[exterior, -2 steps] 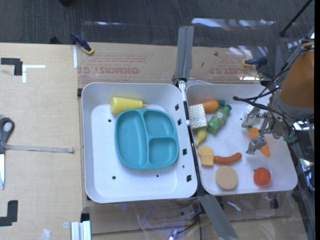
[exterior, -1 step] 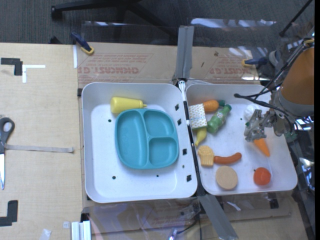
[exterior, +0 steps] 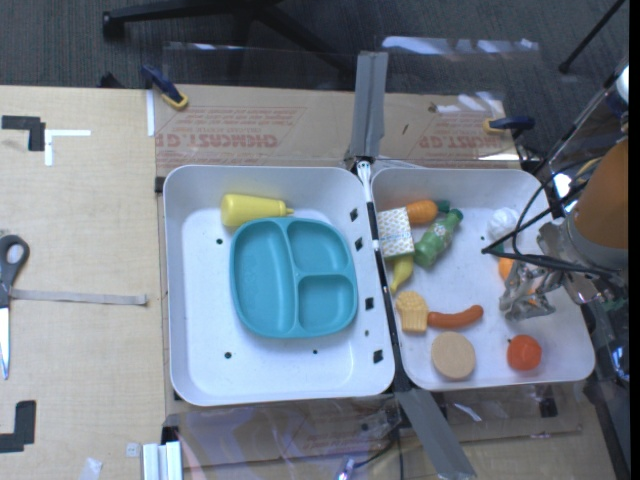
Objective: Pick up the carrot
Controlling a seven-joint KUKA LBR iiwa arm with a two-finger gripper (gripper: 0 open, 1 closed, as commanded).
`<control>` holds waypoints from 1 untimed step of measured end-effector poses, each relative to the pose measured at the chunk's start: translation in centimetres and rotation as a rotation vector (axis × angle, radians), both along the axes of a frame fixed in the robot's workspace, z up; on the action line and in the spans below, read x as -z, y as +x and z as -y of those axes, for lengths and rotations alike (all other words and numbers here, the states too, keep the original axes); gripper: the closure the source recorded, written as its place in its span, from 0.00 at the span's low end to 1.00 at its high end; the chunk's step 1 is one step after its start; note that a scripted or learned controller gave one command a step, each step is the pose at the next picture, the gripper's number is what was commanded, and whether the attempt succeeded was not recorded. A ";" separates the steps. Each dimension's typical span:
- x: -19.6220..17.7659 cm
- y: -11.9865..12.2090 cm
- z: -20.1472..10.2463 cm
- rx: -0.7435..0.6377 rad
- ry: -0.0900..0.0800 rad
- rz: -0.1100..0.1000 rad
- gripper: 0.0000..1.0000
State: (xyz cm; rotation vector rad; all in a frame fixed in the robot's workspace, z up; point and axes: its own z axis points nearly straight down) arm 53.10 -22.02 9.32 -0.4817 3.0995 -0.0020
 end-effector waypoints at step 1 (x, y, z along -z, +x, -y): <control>-1.1 0.3 0.0 -0.001 -0.001 0.007 1.00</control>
